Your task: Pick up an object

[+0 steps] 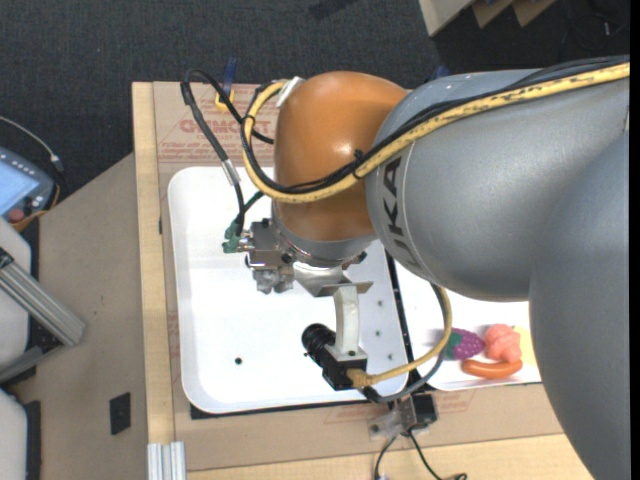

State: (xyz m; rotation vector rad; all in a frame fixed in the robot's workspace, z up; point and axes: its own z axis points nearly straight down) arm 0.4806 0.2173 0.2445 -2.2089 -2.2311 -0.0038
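Observation:
My gripper point(271, 272) hangs low over the middle of the left white bin point(200, 298), under the orange band point(325, 158) of the wrist, which hides most of it. In the near corner of the right bin point(455, 378) lie a purple toy point(464, 344), a pink-orange toy point(503, 340) and an orange sausage-shaped piece point(492, 368). These sit well to the right of the gripper, partly covered by the grey arm point(510, 188). Nothing shows held in the gripper.
A tiny dark speck point(238, 360) lies on the left bin's floor near its front. A black unit on a white bracket point(330, 353) juts from the wrist toward the bin's front edge. Cables point(225, 118) loop over the bin's far side. Cardboard bench point(150, 268) surrounds the bins.

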